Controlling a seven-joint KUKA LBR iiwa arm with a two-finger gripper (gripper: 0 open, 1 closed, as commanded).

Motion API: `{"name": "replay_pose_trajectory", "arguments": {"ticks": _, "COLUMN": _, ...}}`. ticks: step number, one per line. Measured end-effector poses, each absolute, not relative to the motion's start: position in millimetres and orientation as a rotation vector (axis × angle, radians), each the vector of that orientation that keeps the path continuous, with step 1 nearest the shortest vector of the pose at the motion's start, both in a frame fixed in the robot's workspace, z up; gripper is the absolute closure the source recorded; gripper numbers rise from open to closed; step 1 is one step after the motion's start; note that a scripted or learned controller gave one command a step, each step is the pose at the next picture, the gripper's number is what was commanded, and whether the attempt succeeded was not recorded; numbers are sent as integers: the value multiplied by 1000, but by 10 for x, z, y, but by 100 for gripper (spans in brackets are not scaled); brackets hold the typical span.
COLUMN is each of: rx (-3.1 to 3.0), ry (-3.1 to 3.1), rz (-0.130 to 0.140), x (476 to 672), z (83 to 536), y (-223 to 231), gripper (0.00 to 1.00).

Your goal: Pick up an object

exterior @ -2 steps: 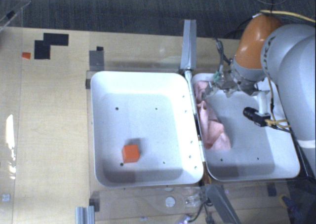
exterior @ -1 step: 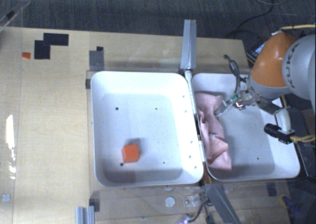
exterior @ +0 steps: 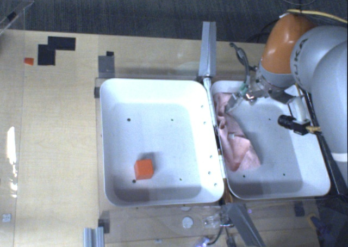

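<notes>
2 white bins sit side by side. Left bin (exterior: 155, 91) holds 1 orange block (exterior: 144, 169) at its lower left. Right bin (exterior: 283, 186) holds a pink cloth (exterior: 236, 142) along its left wall. Gripper (exterior: 239, 100) sits at the cloth's upper end, touching or just above it; grip state cannot be determined.
</notes>
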State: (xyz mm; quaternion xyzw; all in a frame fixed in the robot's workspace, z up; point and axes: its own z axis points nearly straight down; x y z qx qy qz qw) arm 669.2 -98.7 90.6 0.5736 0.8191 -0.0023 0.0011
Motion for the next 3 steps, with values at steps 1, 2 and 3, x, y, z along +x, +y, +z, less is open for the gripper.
{"name": "replay_pose_trajectory", "arguments": {"ticks": 1, "rx": 1861, "ry": 2523, "rz": 6, "x": 5633, "z": 1086, "y": -1044, "gripper": 0}}
{"name": "replay_pose_trajectory", "arguments": {"ticks": 2, "rx": 1902, "ry": 2485, "rz": 14, "x": 6140, "z": 909, "y": -922, "gripper": 0}}
{"name": "replay_pose_trajectory", "arguments": {"ticks": 3, "rx": 1912, "ry": 2483, "rz": 6, "x": 5335, "z": 1310, "y": -1294, "gripper": 0}}
